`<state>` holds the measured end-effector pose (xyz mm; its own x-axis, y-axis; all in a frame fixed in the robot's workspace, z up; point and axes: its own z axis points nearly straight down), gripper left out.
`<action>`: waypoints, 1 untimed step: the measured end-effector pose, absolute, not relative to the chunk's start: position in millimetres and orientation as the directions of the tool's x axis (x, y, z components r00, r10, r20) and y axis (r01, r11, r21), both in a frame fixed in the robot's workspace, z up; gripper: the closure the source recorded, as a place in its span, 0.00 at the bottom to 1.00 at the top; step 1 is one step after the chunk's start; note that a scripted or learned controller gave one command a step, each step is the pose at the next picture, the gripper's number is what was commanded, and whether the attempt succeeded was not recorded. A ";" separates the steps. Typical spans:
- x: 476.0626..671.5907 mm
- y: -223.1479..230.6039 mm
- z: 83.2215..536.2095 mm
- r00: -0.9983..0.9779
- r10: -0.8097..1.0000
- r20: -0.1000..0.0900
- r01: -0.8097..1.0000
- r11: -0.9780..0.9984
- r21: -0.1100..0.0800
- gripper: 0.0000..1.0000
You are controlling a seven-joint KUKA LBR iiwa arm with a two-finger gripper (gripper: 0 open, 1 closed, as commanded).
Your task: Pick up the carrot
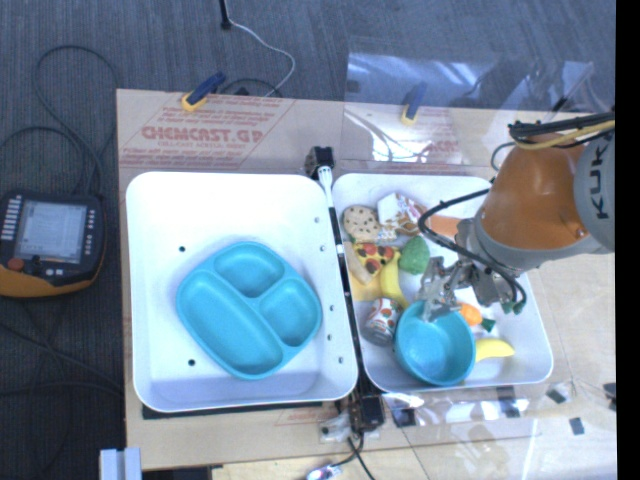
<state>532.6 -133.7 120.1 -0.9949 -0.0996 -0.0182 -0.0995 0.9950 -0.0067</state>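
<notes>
Low over the round blue bowl (pixel 434 346), the metal hand (pixel 437 299) is unreadable; tapered orange carrot (pixel 470 315) beside it.

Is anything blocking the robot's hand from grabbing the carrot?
Nothing visible sits between them. The gripper hangs just left of the carrot, which lies in the right bin. But the carrot is crowded: the blue bowl touches its left side and a yellow toy lies just below.
</notes>
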 end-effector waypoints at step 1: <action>538.5 -194.1 227.9 -0.942 -0.337 -0.008 -0.337 0.942 -0.006 1.00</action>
